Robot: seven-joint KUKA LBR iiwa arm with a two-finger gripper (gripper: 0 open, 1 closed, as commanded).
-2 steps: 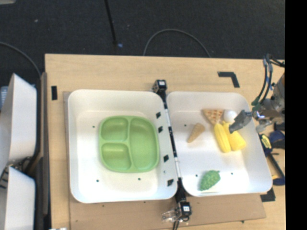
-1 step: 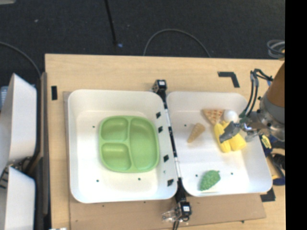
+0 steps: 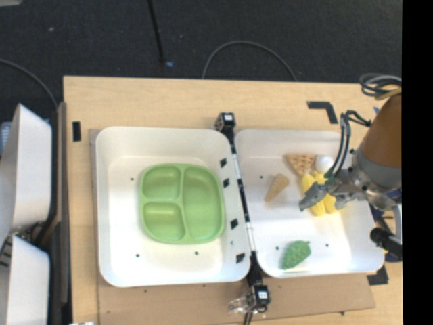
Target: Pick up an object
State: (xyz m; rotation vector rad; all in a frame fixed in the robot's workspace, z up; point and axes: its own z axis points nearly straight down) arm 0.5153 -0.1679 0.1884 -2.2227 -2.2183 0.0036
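Bench (image 3: 81, 93): light wood top, dark floor with cables behind it.
Left bin (image 3: 115, 249): shallow, white, sits on the bench's left half.
Tray (image 3: 182, 203): green, three compartments, lies flat in the middle of the left bin.
Divider: the two bins butt together along a strip with black clips (image 3: 236, 202) running front to back.
Right bin (image 3: 270, 147): shallow, white, holds all the loose items.
Green piece (image 3: 295, 254): bumpy, leafy-looking, near the front wall of the right bin, well apart from the others.
Tan cone (image 3: 275, 187): lies on its side, mid-bin, just left of the yellow cluster.
Waffle wedge (image 3: 300, 162): tan with a grid pattern, toward the back of the bin, touching or just beside a small white ball (image 3: 324, 162).
Yellow pieces (image 3: 319, 193): small cluster right of the cone, directly under the claw.
Gripper (image 3: 315, 199): grey fingers low over the yellow pieces, angled down-left; can't tell from here if they're apart or closed, or whether anything is pinched.
Arm (image 3: 385, 141): orange band above a grey wrist, reaching in over the right bin's right side.
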